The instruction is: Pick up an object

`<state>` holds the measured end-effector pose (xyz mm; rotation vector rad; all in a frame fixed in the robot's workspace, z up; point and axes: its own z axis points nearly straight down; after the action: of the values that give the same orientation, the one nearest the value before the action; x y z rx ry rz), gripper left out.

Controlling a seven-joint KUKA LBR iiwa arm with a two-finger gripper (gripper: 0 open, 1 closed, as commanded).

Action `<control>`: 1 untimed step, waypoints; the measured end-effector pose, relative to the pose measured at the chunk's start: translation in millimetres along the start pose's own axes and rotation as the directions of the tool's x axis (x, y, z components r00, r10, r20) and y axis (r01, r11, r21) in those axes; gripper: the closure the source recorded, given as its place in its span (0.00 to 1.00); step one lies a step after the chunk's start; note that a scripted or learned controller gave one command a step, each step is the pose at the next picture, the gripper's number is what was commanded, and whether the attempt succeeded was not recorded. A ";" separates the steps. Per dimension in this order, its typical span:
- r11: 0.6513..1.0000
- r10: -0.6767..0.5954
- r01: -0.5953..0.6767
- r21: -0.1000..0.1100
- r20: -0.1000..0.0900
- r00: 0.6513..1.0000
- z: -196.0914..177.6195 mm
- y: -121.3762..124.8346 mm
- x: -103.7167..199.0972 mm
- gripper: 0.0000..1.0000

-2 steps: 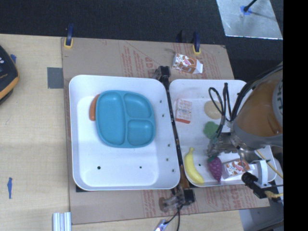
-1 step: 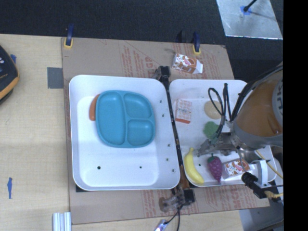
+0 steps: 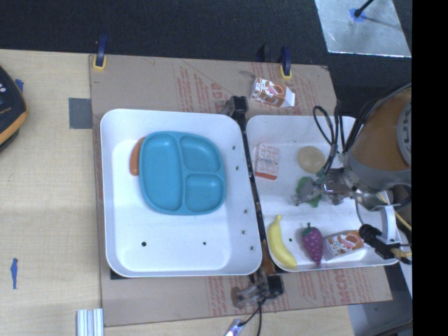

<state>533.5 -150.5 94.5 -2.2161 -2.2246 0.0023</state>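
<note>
Green toy sits right at our gripper

Green toy [image 3: 306, 187] lies in the right bin [image 3: 280, 127], and every place below we give from it. Our gripper [image 3: 323, 191] is just to its right, low and touching or nearly so; we cannot tell how the fingers stand. The round beige piece [image 3: 311, 159] is just above it, the purple grapes [image 3: 312, 243] and banana [image 3: 280, 242] below.

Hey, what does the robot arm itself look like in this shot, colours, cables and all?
The arm is a rounded grey body with a broad orange band. Black cables loop off its left side. The tool is small, metallic grey hardware at the arm's end. I can read no markings on it.
</note>
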 end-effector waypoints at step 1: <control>1.000 -0.001 0.001 0.000 0.000 1.000 2.6 25.3 19.5 0.00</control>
<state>558.7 -130.9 91.9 -2.2149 -2.2261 0.0022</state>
